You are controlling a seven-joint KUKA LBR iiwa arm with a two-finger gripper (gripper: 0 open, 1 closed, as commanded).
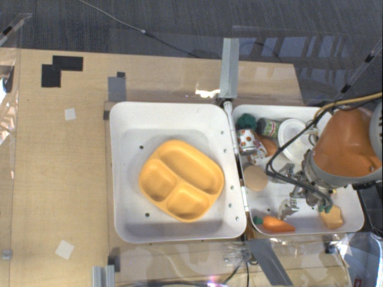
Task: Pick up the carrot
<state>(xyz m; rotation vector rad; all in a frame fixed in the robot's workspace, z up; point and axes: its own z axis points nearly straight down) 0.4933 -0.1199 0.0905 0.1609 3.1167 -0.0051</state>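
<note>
On the pale wood bench (54,178) your two white bins (119,220) sit; carrot (278,224) lies below the gripper (291,207), grip state unreadable.

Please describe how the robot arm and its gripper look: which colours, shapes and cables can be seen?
The arm has a rounded orange band above the wrist and a grey part at the picture's right edge. Black cables loop around the wrist, and a yellowish cable runs over the top of the arm. The gripper is small, made of grey and silver metal, with dark parts behind it.
</note>
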